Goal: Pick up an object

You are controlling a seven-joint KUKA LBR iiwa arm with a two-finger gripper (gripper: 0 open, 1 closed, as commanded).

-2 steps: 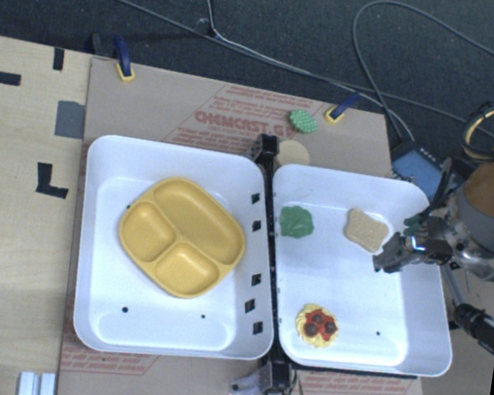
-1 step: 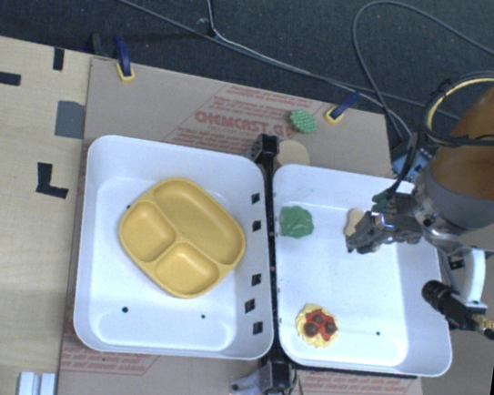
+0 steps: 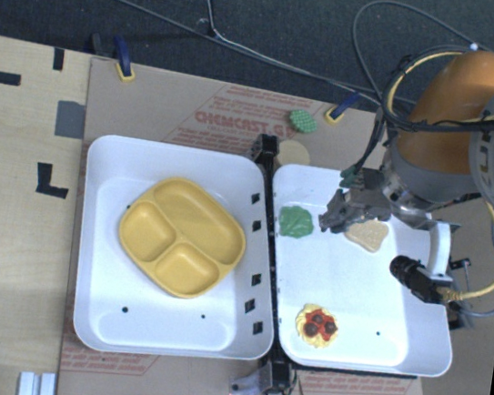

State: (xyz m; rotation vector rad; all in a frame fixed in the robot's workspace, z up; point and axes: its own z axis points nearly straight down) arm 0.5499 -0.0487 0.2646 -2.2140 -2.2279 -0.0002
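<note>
Wood-tone bench [image 3: 3, 229] with a cardboard sheet [image 3: 213, 118] under two white bins, dark carpet behind with cables. We see the left bin [image 3: 88, 306] holding a yellow divided plate [image 3: 182, 237]. The right bin [image 3: 408, 350] has the candidate objects: a green piece [image 3: 296, 220] near its upper left, a tan bread-like piece [image 3: 368, 235] beside the gripper, and a small round item with red topping [image 3: 316, 325] toward the front. Another green item [image 3: 303, 120] sits outside on the cardboard, above the bins.

Progress, as we judge it: nothing lifted yet, all three objects lie flat on the bin floor. The pick is left to do, plus the lift.

The gripper [image 3: 338, 217] is low over the right bin, between the green piece and the tan piece, close to both. It's dark and seen from above, so we cannot tell its state, and we see nothing held in it. Whether it touches either piece is unclear too.
</note>
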